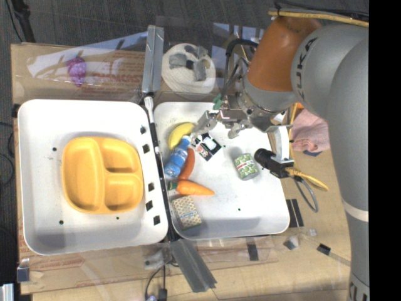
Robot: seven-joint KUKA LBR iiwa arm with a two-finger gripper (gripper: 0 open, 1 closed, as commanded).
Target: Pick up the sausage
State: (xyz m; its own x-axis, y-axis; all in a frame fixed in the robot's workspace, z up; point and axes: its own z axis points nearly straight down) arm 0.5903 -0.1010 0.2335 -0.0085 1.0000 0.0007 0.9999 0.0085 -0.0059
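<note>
The sausage (190, 162), a short red-brown piece, lies in the right bin (263, 199) against the right side of a blue bottle (177, 160), partly tucked under it. My gripper (220, 125) hangs over the bin's upper middle, up and to the right of the sausage and apart from it. Its fingers (205, 120) are spread open with nothing between them. One fingertip is close above a black-and-white card (206, 147).
A banana (180, 132) lies above the bottle, an orange carrot (195, 189) below the sausage, a patterned packet (187, 212) at the bin's lower left, and a green can (247, 166) to the right. The left bin (37, 218) holds a yellow divided tray (103, 173).
</note>
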